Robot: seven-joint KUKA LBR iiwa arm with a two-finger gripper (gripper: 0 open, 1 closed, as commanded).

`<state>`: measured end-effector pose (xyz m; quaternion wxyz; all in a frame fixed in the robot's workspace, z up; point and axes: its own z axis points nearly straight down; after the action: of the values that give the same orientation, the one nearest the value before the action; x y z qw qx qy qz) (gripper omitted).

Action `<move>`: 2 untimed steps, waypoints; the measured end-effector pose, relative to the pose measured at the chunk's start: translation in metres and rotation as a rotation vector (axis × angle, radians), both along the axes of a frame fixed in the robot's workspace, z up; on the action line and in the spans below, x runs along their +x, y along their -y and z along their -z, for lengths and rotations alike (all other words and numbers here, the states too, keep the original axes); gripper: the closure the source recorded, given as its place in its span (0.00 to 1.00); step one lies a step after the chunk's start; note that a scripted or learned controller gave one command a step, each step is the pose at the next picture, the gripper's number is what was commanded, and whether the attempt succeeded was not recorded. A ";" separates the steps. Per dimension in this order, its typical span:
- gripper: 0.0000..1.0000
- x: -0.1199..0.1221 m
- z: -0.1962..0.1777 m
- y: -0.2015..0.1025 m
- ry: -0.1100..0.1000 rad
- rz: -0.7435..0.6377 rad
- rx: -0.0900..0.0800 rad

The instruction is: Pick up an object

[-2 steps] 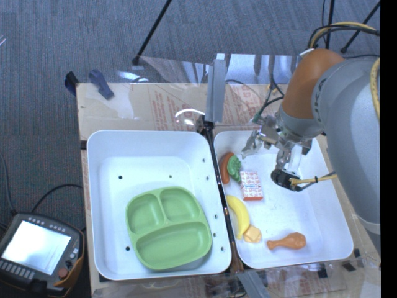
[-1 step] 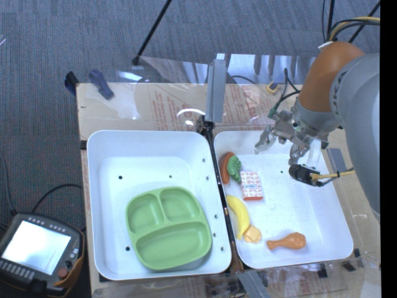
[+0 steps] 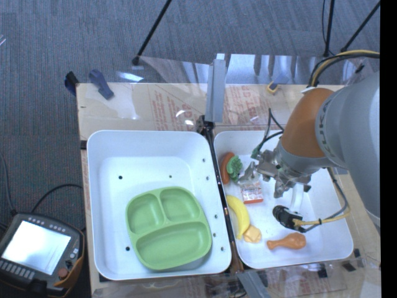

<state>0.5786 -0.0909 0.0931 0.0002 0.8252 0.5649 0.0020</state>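
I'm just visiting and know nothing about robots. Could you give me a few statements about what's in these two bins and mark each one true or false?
1. A green divided plate lies in the left bin. True.
2. The banana lies on the green plate. False: it lies in the right bin, near the wall between the two bins.
3. The arm's claw is over the right bin. True.
4. An orange toy drumstick lies near the front of the right bin. True.
5. The small red-and-white packet is in the left bin. False: it is in the right bin, just below the claw in the picture.
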 end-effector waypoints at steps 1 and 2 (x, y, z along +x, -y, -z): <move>0.00 0.010 -0.097 -0.045 -0.002 0.106 0.000; 0.00 0.004 -0.103 -0.049 -0.010 -0.378 0.000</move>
<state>0.5828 -0.0424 0.1963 -0.0027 0.7043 0.7099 -0.0020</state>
